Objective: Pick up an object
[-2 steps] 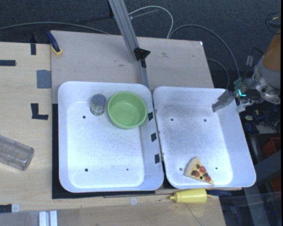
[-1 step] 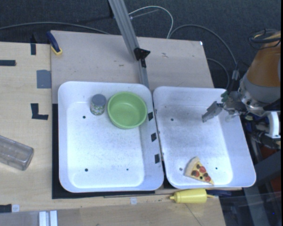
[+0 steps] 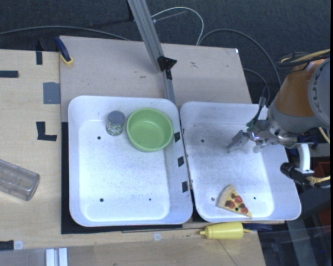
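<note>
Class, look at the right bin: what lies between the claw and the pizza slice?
In the camera view, nothing: only bare white floor of the right bin separates the claw from the pizza slice.

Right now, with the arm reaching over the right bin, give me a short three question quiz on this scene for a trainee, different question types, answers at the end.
1. True or false: the round green plastic bowl sits in the left white bin.
2. Multiple choice: the toy pizza slice with red toppings lies in the right white bin at its A) far left corner, B) near edge, C) centre.
3. Fill in: the small grey-lidded jar stands just ____ of the bowl in the view.

The end effector hangs over the right bin, away from the pizza slice. A yellow plastic bottle lies on the bench outside the bins.

Key: 1 true; 2 B; 3 left.
</note>
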{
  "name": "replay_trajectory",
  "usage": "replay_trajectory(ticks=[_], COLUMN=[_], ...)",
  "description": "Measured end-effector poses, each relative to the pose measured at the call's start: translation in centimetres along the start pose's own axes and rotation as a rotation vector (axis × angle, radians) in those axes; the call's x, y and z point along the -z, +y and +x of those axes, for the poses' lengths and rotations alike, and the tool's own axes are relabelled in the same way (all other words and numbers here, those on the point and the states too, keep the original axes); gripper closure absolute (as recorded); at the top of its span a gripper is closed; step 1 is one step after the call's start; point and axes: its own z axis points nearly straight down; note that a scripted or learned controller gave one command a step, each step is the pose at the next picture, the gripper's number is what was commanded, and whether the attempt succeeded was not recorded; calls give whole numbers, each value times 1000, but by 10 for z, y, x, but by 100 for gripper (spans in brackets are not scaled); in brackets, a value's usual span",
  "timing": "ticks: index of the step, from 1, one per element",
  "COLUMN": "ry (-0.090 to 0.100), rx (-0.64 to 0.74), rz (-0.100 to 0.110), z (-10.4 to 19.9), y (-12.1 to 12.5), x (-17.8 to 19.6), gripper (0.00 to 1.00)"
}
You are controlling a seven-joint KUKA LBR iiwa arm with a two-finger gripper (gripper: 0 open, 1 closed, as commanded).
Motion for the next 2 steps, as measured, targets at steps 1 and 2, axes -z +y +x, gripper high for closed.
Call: replay_trajectory(ticks=[1, 2], ry=[-4, -2], rx=[0, 1], rz=[-9, -9], z=[0, 1], y=[1, 1], x=[-44, -33], gripper=[0, 100])
